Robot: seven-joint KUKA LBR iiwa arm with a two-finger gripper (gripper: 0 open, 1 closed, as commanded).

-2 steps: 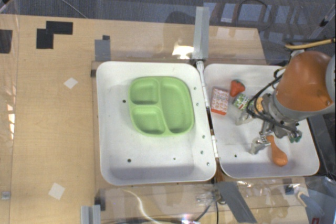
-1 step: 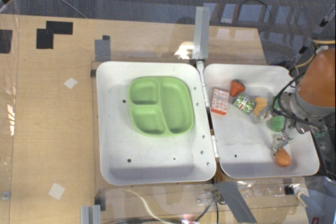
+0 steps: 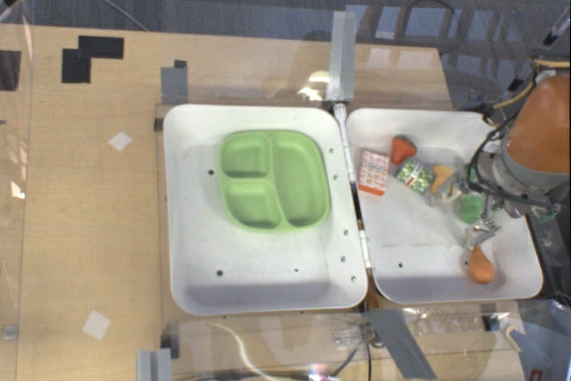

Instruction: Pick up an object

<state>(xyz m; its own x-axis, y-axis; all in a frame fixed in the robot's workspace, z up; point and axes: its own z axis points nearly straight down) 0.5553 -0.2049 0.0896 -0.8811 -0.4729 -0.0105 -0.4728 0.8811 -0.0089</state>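
Observation:
The right bin (image 3: 419,259) holds several small objects. A red strawberry-like piece (image 3: 403,146) lies near the back, with a red and white packet (image 3: 374,171) to its left. A green and white box (image 3: 413,176) and a yellow piece (image 3: 442,178) sit mid-bin. A green object (image 3: 470,208) lies right beside my gripper (image 3: 480,234), which hangs low over the bin's right side. An orange pear-shaped object (image 3: 481,266) rests just below the gripper. Nothing shows held in it.
The left bin (image 3: 192,272) carries a green divided plate (image 3: 271,179). A ridge where the two bins meet (image 3: 355,210) runs between them. The arm's orange band (image 3: 544,134) looms over the right bin's right rim.

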